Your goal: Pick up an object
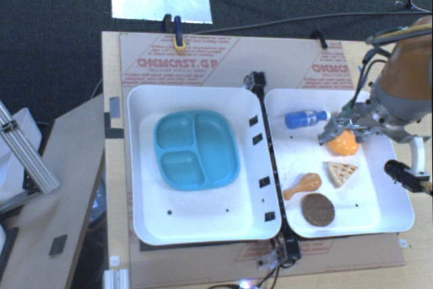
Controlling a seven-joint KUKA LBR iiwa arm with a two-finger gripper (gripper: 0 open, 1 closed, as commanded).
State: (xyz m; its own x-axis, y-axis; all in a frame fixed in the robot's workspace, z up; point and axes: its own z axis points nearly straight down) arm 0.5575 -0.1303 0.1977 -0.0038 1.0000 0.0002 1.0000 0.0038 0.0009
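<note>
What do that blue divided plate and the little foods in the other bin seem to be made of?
The blue divided plate looks like moulded plastic, one even colour with a soft sheen. The drumstick, brown patty and pie wedge look like toy plastic or rubber: flat colours, smooth rounded edges. Which of the two I can't tell.

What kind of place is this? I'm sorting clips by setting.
Probably a robot lab test bench: a robot arm reaches over two white bins, one holding a blue divided plate, the other toy food such as a cookie.
</note>
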